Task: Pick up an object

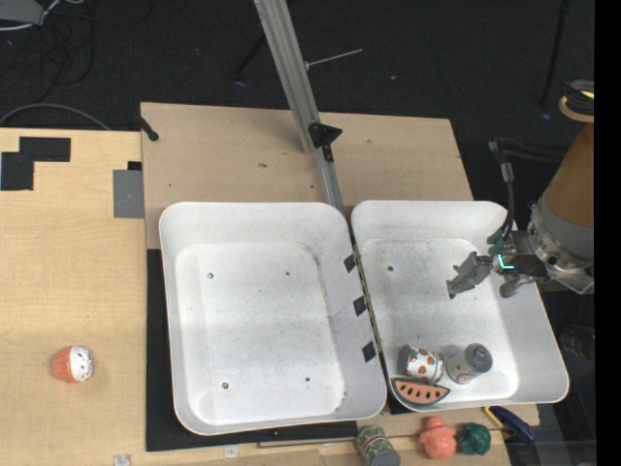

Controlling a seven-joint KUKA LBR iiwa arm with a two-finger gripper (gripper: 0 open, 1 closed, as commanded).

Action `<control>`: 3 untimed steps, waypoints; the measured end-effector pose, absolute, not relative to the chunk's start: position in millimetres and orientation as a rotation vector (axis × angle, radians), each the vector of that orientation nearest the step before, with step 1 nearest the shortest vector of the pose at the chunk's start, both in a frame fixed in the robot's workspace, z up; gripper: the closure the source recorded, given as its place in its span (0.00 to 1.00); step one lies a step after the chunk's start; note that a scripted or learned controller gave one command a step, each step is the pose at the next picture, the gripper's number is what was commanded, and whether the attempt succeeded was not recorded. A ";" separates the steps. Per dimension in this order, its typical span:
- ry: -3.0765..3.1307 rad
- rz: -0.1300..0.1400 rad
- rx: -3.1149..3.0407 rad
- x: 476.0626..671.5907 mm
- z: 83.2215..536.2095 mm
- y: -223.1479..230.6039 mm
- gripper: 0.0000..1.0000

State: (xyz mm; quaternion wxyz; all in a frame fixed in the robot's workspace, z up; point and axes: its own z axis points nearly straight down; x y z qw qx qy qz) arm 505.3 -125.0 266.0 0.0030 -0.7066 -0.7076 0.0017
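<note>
Nothing is yet picked up. The gripper (pixel 473 274) is seen spread and holding nothing over the right bin (pixel 427 223); the objects, a grey cup (pixel 475 359) among them, lie at its 6 o'clock edge.

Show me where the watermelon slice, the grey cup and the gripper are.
watermelon slice (pixel 421 392), camera view, on its red flesh.
grey cup (pixel 474 360), camera view, on its top.
gripper (pixel 463 280), camera view, midway between its fingertips, above the right bin.
</note>
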 end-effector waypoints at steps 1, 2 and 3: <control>-2.217 0.001 -2.222 505.8 267.6 -126.3 0.00; -2.216 0.008 -2.215 501.8 203.9 -122.5 0.00; -2.215 0.007 -2.217 506.5 155.6 -114.9 0.00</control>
